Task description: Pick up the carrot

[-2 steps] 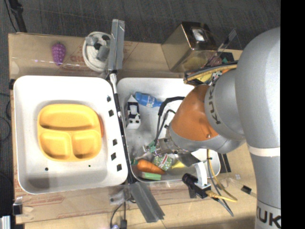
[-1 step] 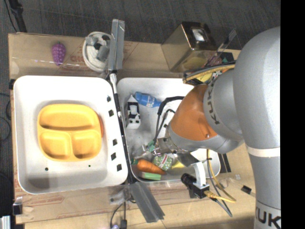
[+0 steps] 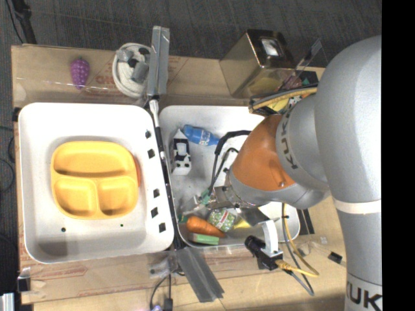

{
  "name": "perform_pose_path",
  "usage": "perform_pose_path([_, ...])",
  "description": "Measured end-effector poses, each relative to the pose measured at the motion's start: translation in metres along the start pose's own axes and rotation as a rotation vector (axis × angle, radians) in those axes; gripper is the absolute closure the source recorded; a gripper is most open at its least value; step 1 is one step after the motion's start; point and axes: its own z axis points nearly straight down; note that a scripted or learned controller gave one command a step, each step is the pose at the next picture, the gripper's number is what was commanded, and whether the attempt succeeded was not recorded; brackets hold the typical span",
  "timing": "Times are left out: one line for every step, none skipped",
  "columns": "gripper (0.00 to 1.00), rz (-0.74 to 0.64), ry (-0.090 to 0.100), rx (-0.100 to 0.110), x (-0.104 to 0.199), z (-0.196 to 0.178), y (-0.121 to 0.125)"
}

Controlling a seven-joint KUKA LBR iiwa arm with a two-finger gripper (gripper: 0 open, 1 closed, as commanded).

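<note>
The grey arm (image 3: 337, 128) reaches over the right bin (image 3: 194, 118); the left bin (image 3: 39, 173) holds a yellow tray (image 3: 95, 179). The carrot (image 3: 202, 225) lies at the right bin's near left corner, beside the gripper (image 3: 217, 203), whose grip I cannot tell.

Floor: you see dark grey carpet (image 3: 97, 8) beyond the bench.
Bench: your tan board (image 3: 201, 70) bears a gold box (image 3: 259, 60).
</note>
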Motion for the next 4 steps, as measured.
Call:
perform_pose_path([0.00,0.214,0.002,0.003,-0.002,0.000,-0.001])
perform_pose_path([0.00,-0.174,0.003,0.002,-0.001,-0.001,0.000])
perform_pose_path([0.00,0.092,0.004,0.006,-0.010,0.000,-0.002])
perform_pose_path([0.00,0.176,0.005,0.007,0.042,-0.121,0.005])
